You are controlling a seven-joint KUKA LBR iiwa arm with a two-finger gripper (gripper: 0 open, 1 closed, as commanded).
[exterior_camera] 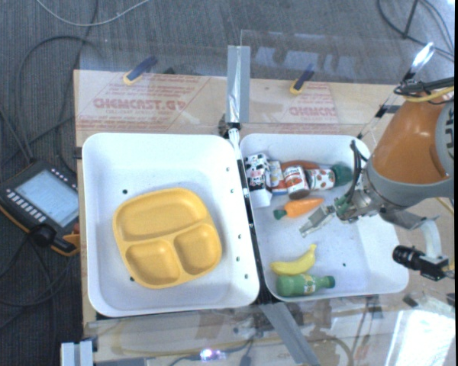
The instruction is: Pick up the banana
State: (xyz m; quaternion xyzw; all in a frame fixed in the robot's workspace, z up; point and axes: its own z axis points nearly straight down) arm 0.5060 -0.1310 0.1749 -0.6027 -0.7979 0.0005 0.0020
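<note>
- While my gripper [320,221] is hovering over the right bin [382,269], fingers spread and holding nothing, the banana [295,262] is lying near the front wall.
- Touching its front, a green bottle [305,284] is crowding it.
- Behind, a carrot [298,208] is lying near my fingers.
- Leftward, a yellow tray [166,236] is sitting in the left bin [99,166].

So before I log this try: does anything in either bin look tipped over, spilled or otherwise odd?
Nothing spilled or damaged. The green bottle lies on its side by the banana in the right bin, and the yellow tray sits skewed in the left bin.
</note>
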